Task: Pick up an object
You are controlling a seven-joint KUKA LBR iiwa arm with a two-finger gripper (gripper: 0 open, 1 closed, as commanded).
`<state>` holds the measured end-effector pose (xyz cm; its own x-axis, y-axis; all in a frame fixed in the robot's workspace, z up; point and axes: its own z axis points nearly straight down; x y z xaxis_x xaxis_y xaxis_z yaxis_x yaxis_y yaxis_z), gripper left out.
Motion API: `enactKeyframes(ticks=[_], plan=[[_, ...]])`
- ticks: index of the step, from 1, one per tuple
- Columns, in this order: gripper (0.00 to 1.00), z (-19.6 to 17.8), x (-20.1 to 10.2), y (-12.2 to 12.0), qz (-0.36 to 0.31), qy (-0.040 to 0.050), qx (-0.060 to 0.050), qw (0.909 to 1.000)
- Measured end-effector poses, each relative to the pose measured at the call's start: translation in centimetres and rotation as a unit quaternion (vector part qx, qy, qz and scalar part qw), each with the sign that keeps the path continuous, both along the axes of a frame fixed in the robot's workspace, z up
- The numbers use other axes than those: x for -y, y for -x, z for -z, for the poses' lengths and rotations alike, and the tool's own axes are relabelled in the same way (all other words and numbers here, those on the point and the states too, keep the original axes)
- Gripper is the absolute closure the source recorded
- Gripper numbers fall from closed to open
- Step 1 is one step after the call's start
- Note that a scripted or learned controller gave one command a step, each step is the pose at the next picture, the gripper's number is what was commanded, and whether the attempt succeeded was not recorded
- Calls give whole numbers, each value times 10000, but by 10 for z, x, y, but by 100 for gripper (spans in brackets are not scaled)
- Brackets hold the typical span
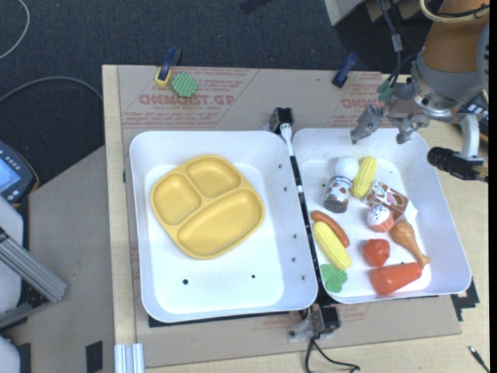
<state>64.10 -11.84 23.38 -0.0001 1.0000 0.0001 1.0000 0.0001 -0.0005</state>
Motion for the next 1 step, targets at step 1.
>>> enactKeyframes(ticks=[1], plan=[[0, 151, 17, -22, 1, -3, -58, 10000]])
